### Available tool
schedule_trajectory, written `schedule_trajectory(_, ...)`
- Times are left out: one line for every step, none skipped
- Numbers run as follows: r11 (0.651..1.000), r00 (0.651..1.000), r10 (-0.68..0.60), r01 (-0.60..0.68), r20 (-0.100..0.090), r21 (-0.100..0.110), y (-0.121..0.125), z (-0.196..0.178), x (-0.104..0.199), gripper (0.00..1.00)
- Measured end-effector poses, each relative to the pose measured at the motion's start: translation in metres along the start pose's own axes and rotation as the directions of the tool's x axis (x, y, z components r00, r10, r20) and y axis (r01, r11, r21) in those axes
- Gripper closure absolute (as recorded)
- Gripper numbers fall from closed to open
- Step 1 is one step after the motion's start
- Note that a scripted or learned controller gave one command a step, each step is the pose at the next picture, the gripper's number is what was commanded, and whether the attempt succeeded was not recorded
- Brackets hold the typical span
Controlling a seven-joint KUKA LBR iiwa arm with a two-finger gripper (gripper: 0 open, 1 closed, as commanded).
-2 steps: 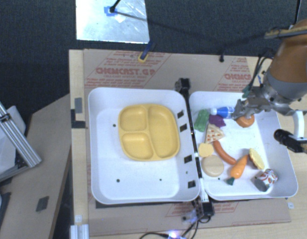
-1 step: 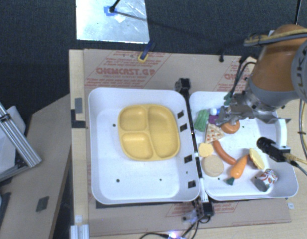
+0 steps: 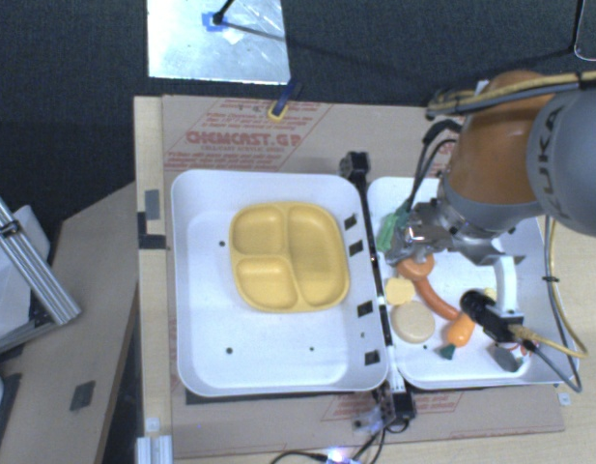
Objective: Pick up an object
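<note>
- The orange carrot-shaped toy (image 3: 435, 298), smooth and curved, lies in the right bin (image 3: 529, 370) just beneath my pincer (image 3: 411, 245).
- Beside it: one pale round disc (image 3: 413, 323).
- My pincer's state: I cannot tell.
- Left bin (image 3: 196, 356): one glossy yellow three-compartment plate (image 3: 286, 257).

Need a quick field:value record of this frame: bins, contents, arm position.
left bin: shallow white bin holding a yellow three-compartment plastic plate
right bin: shallow white bin holding small toy items
right bin items: long orange carrot-shaped piece, round cream disc, pale yellow chunk, small orange piece, green piece partly under the wrist
arm: grey arm with orange band, over the right bin
gripper: low over the right bin's near-left items; grasp not visible
</note>
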State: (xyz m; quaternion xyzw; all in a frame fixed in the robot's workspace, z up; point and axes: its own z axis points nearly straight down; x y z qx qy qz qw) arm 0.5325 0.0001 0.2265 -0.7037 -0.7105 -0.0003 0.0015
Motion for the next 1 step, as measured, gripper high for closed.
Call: schedule_trajectory(1.0,1.0,0.003,-0.003,0.002,-0.003,0.0039,-0.0074,0.0009,1.0)
